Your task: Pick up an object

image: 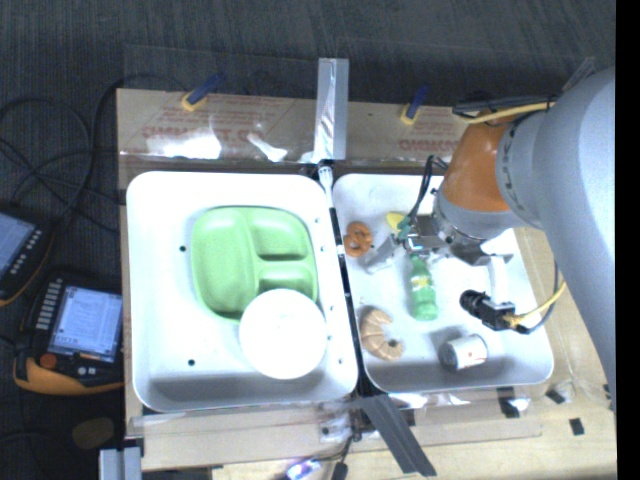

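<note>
The right bin (535,363) holds several small objects. A green bottle (423,290) lies along the bin's middle, its top end under my gripper (408,236). The gripper hangs low over the bin's upper middle, below the orange band (478,173) of the arm. A small orange pretzel-shaped piece (357,236) lies at the upper left, a grey piece (378,257) beside it. A tan croissant (380,332) sits at the lower left, and a white and silver can (463,351) lies at the lower middle. A yellow item (397,220) peeks out beside the gripper.
The left bin (160,368) carries a green divided tray (245,253) with a round white plate (283,333) overlapping its lower right corner. A black cable connector (482,308) hangs from the arm over the right bin. A ridge (340,278) separates the bins.
</note>
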Available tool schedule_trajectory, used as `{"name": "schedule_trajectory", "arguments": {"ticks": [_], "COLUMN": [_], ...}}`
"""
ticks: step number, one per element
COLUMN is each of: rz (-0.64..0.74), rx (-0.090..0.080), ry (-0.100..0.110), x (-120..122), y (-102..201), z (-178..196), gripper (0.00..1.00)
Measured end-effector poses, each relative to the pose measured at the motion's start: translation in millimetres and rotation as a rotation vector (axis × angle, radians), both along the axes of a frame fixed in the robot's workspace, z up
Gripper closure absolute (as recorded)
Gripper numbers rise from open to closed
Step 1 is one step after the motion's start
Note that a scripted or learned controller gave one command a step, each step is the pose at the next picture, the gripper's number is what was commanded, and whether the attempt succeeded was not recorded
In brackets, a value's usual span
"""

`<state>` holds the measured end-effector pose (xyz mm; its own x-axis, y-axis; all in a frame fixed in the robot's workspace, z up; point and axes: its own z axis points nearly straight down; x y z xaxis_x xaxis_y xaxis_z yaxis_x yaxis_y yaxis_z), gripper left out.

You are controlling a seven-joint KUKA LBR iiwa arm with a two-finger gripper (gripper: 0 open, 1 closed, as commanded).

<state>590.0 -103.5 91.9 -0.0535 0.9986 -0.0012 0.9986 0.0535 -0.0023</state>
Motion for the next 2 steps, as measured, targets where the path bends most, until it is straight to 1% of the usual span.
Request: {"name": "schedule_trajectory", "arguments": {"ticks": [1, 2], "rz": [0.001, -0.282], "rx": [-0.001, -0.005], "ry": [0.003, 0.003], "x": [0, 78], "y": [0, 87], "z": [7, 89], "gripper": [1.00, 1.00]}}
